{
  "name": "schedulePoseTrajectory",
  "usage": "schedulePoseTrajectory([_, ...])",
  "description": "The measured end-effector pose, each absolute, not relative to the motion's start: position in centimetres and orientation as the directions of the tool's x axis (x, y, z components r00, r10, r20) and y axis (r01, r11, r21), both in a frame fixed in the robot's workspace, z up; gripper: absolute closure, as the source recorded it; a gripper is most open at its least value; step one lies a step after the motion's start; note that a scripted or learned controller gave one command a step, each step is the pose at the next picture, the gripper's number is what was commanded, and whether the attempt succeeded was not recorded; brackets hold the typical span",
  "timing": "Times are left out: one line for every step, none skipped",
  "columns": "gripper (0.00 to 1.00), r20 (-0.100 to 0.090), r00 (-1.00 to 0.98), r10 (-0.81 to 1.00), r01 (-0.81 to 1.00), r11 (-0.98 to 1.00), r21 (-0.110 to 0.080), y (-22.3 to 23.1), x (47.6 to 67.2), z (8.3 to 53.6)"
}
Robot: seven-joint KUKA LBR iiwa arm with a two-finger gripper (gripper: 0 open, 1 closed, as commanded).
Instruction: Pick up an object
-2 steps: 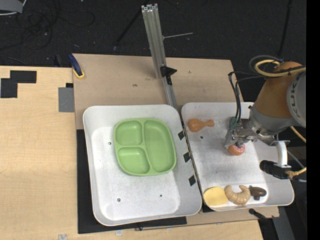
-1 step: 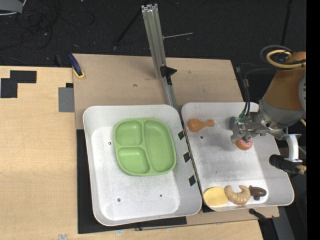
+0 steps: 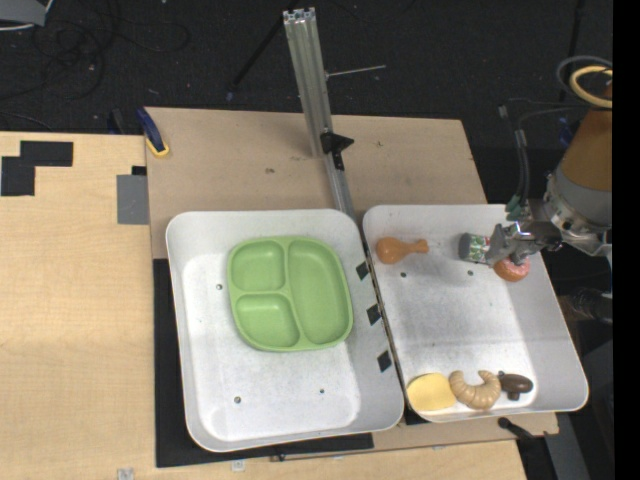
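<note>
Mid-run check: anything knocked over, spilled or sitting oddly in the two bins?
Nothing spilled or broken. The green tray lies flat in the left bin, slightly skewed to its walls. In the right bin, three items crowd the near edge: a yellow piece, a tan curl, a brown bit.

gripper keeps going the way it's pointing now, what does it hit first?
The gripper points toward the picture's left over the right bin. First in that line looks like the small grey-green object at its tips, then the orange drumstick-shaped toy. Height is unclear.
</note>
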State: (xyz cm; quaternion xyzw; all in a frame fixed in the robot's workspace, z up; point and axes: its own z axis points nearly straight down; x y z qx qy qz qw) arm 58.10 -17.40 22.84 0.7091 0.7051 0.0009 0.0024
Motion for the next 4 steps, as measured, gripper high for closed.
schedulePoseTrajectory([1.00,-0.002,0.002,1.000,1.000,-0.002,0.003,-18.2,58.4,27.4])
schedulePoseTrajectory([1.00,0.002,-0.005,1.000,1.000,0.005,-0.003,-12.4,58.1,27.4])
schedulePoseTrajectory([1.00,0.003,-0.005,1.000,1.000,0.005,-0.004,-7.5,58.1,25.5])
schedulePoseTrajectory([1.00,0.003,-0.005,1.000,1.000,0.005,-0.004,-1.7,57.0,25.5])
